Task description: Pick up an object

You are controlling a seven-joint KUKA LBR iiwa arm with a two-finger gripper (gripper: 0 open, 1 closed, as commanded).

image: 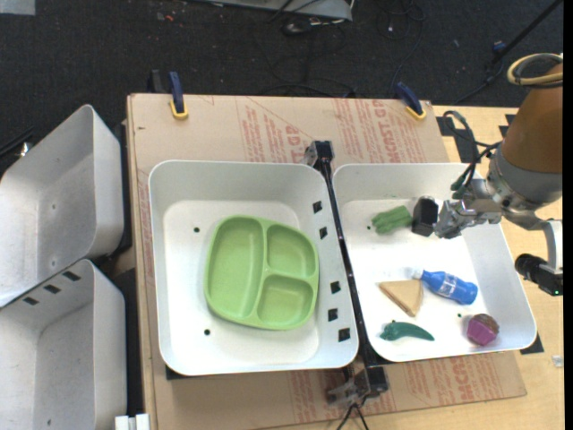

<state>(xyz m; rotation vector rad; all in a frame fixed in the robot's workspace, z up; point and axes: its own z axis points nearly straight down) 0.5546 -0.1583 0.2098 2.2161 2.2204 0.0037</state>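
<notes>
A: Nearest, down at the front of the right bin [530,334]: a dark green pepper toy [407,331] and a purple lump [483,329], well apart. Just behind them, a tan wedge [403,296] beside a blue bottle [449,285], close, though hard to say whether touching.

B: And further back?

A: Gripper [446,222] low over the far part of that bin, near a light green piece [391,219]. Wide or narrow: cannot tell from this angle. Nothing seen held.

B: Probably going for the light green piece, then. Risks?

A: Likely to come down beside it rather than around it, given the offset to the side. Could nudge it toward the divider between the bins or up against the back wall, both awkward places to grip from. Rounded too, by the look; apt to squirt out of an off-centre pinch.

B: Anything else in the way?

A: Not much. Bottle and wedge well clear of that spot. Left bin [161,240] with its green divided plate [262,273] out of it altogether.

B: Worst case?

A: Closing on air and lifting away with nothing. Worth looking for something truly in the grip before calling it a pick.
</notes>
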